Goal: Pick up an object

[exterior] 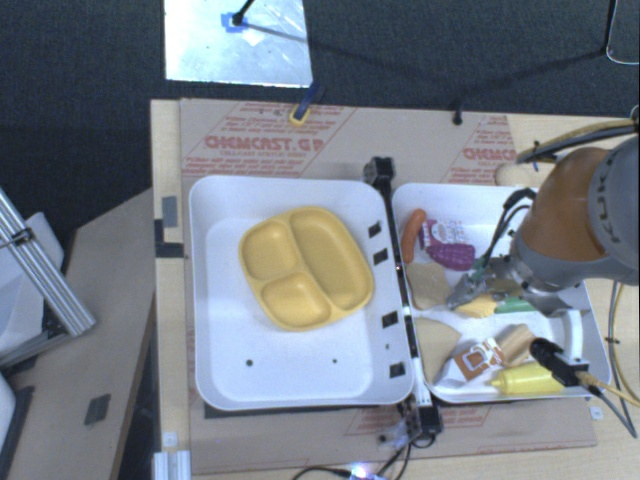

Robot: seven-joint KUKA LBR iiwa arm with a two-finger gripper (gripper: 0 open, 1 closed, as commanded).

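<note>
My gripper (468, 293) is down in the right bin (470, 196), among the food items. It hangs just over a pale yellow piece (478, 309) and beside a round tan piece (428, 286). Purple grapes (453, 257) and an orange sausage (412, 234) lie just behind it. The wrist and arm (570, 223) cover the bin's right part. I see nothing lifted off the bin floor.
A yellow divided plate (305, 266) lies in the left bin (215, 368). At the right bin's front are a yellow squeeze bottle (523, 379), a small carton (477, 359), a tan roll (516, 341), a tan wedge (436, 329) and a green piece (516, 306).
</note>
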